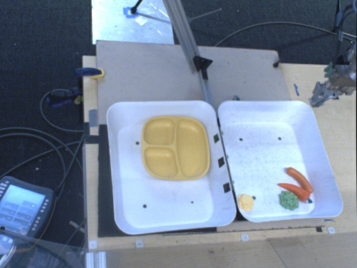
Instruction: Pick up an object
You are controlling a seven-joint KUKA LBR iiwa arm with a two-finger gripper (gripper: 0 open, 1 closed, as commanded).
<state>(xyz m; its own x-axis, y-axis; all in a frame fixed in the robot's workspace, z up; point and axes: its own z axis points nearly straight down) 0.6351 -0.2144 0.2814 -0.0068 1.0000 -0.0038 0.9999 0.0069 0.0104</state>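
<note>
**Two white bins on a wooden bench**

Nearest the camera, the bench carries the left bin with a yellow divided plate, and the right bin. Two orange carrots, green broccoli and a yellow piece sit in its near right corner. Dark carpet, cables and a pendant surround. Claw hovers well apart; grip state unclear.
</note>
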